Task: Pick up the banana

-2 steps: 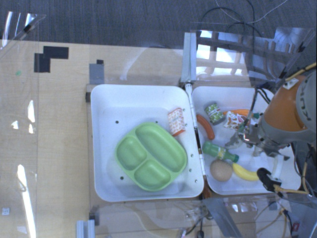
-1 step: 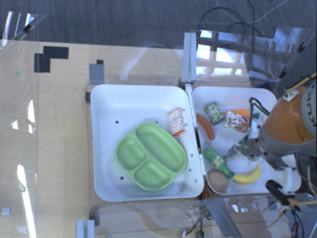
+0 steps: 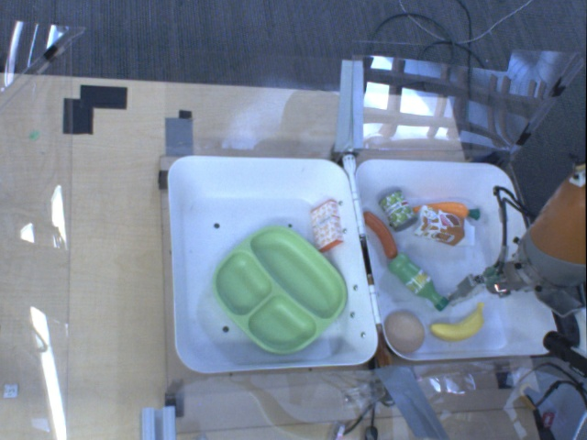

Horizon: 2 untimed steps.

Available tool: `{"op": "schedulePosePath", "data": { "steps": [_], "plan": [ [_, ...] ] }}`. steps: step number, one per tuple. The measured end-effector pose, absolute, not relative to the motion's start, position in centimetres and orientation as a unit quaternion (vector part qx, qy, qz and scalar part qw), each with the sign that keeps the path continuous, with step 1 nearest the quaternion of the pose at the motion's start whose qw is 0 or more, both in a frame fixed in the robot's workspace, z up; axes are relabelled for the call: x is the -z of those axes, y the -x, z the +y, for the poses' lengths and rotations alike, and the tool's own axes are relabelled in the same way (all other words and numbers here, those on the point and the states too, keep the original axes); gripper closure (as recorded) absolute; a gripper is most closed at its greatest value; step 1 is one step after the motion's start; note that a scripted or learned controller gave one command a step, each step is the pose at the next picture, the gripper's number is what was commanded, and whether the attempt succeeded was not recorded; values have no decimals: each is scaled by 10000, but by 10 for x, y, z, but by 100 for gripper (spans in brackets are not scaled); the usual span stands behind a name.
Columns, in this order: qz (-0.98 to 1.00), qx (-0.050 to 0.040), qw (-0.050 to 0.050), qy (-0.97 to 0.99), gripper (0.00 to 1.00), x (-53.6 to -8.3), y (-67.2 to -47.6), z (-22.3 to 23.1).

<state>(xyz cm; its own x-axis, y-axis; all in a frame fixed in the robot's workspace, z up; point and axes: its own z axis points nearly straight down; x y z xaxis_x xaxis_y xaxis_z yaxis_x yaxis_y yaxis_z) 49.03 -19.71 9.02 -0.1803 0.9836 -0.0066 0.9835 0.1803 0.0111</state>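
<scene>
The yellow banana [image 3: 459, 324] lies near the front edge of the right bin [image 3: 491, 180], curved side down. My gripper [image 3: 466, 289] hangs just above and behind it, reaching in from the right. It sits between the banana and the cap end of a green bottle [image 3: 415, 280]. Nothing shows in its grasp.
The right bin also holds a beige egg-shaped ball [image 3: 404, 330], a red sausage [image 3: 380, 234], a small can [image 3: 396, 207] and an orange carrot packet [image 3: 440, 223]. In the left bin [image 3: 193, 246] are a green divided plate [image 3: 280, 288] and a snack packet [image 3: 325, 225].
</scene>
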Motion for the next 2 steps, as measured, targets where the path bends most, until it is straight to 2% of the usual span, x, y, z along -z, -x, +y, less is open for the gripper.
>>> {"op": "schedulePosePath", "data": {
  "steps": [1, 2],
  "plan": [
    [7455, -31, 34, -6665, 0, -89, -490, -200],
    [7163, -26, 63, -6977, 0, -89, -490, -186]
  ]
}}
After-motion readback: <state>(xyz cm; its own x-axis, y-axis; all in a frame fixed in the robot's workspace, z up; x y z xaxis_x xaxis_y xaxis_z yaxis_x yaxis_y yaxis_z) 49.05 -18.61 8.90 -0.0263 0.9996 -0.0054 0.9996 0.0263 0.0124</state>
